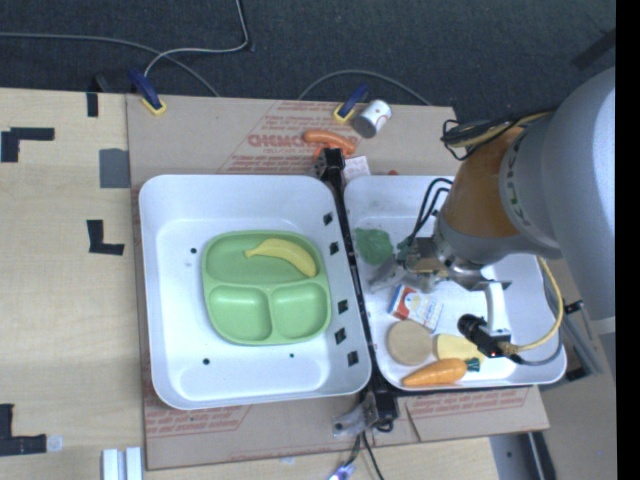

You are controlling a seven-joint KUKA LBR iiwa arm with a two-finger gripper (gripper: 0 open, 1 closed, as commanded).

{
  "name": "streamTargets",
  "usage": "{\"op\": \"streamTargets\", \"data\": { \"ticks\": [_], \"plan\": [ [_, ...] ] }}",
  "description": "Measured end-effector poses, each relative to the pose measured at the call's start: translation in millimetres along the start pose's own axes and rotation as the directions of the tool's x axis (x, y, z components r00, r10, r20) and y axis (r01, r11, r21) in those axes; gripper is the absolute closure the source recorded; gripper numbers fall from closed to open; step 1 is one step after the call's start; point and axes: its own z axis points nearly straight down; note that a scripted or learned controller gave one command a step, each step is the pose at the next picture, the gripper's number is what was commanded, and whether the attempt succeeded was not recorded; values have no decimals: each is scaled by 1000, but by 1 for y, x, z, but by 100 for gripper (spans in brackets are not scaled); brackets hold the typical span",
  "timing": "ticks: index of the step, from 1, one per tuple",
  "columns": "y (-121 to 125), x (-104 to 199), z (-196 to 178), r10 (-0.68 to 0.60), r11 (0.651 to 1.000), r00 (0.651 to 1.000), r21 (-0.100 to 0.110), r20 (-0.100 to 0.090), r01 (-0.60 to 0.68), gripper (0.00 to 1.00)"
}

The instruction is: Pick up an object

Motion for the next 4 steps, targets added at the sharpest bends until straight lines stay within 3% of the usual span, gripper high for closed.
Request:
{"op": "streamTargets", "data": {
  "ticks": [1, 3, 4],
  "plan": [
    [57, 2, 0, -1, 1000, 1000, -3, 2, 1, 0],
    [107, 0, 1, -2, 1000, 1000, 0, 1, 2, 0],
    [86, 1, 1, -1, 1000, 1000, 0, 3, 1, 0]
  ]
}}
